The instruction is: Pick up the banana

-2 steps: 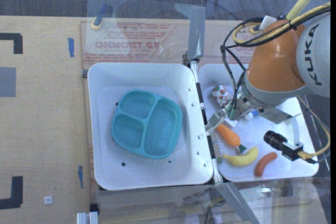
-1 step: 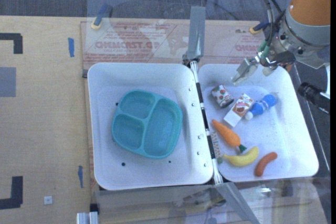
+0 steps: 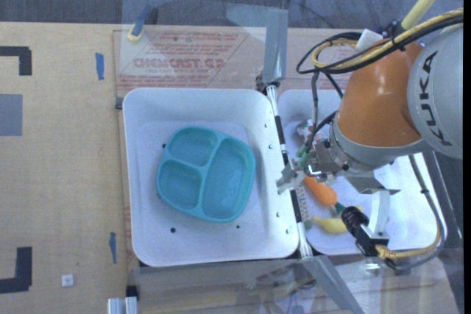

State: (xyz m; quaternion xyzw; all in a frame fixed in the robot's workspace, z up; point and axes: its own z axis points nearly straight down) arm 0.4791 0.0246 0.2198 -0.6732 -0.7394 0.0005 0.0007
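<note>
"kuka" marks the arm [image 3: 434,106] above the banana [image 3: 331,225]; hand [image 3: 313,167] state unclear.

Glossy white plastic bins [image 3: 147,114], smooth teal plastic divided plate [image 3: 206,173], matt brown cardboard bench [image 3: 59,180].

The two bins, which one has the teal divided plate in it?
The left bin holds the teal plate; the right bin instead has a banana and an orange carrot-like piece.

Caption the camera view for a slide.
KUKA arm over the right bin, above carrot and banana; teal tray in left bin.
</note>
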